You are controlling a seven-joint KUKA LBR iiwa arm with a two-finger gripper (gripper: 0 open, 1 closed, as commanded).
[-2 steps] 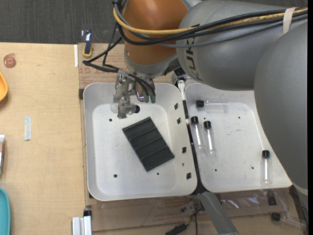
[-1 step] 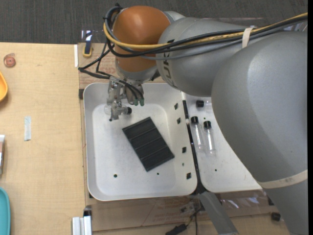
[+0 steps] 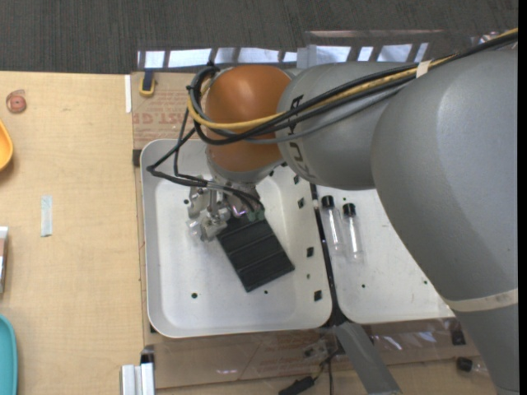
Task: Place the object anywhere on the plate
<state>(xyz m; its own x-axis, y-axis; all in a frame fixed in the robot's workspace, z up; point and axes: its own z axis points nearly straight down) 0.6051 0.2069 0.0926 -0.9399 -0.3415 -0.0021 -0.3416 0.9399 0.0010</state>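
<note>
- Block (image 3: pixel 257 255): black, ribbed, flat on the floor of the left bin (image 3: pixel 165 303), near its middle, turned at a slant to the bin walls.
- Upper left end of block right at the tool (image 3: pixel 216 216); touching or merely beside, cannot tell.
- Tool low over the left bin, metal parts bunched under the wrist; released or clenched, cannot tell, too cluttered and partly hidden.
- Orange band (image 3: pixel 243 113) directly above the tool, looped by yellow and black cables (image 3: pixel 177 167).
- Grey arm (image 3: pixel 428 138) reaching in from the right, covering much of the right bin (image 3: pixel 387 286).
- Two clear tubes (image 3: pixel 332 225) with black caps in the right bin, side by side, near the wall shared with the left bin, well apart from block.
- Wooden desk (image 3: pixel 74 262) left of the bins, bearing a small grey strip (image 3: pixel 46 216) and a red disc (image 3: pixel 16 101).
- Orange item (image 3: pixel 3 151) and teal item (image 3: pixel 5 356) cut off at the desk's left edge; too little visible to name.
</note>
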